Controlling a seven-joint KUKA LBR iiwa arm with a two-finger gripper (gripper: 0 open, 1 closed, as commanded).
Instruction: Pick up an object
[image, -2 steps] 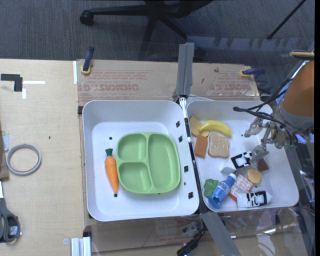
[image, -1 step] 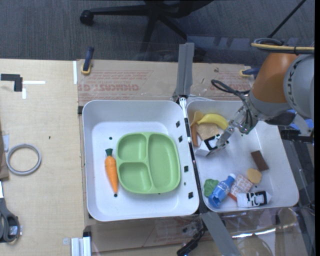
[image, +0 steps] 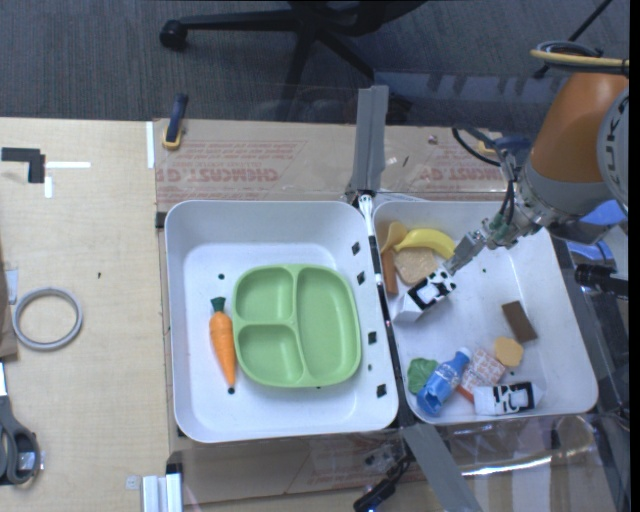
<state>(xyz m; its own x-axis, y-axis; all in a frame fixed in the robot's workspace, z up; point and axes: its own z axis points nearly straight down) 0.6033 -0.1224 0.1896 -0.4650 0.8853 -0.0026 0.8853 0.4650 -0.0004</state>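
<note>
The arm (image: 585, 125) enters from three o'clock and slants down into the right bin (image: 560, 290); its gripper (image: 447, 272) ends low in that bin's ten o'clock part, just above a black-and-white cow toy (image: 431, 291); the fingers are thin, dark and close together, and whether they grip the toy or merely touch it I cannot tell. At twelve o'clock from the toy lie a yellow banana (image: 427, 240) and a tan bread slice (image: 413, 265), touching each other; toward four o'clock sit a brown block (image: 517, 320) and an orange-tan disc (image: 508, 351); along the bin's six o'clock side lie a green leafy toy (image: 421, 374), a blue bottle (image: 440, 384), a small patterned packet (image: 485, 368) and a white bottle with black marks (image: 505, 398). The left bin (image: 190, 300) holds a green divided plate (image: 297, 325) at centre; an orange carrot (image: 222, 340) lies just beside it at nine o'clock. A grey tape ring (image: 45, 318) rests on the bench (image: 80, 400), well apart at nine o'clock from both bins.
</note>
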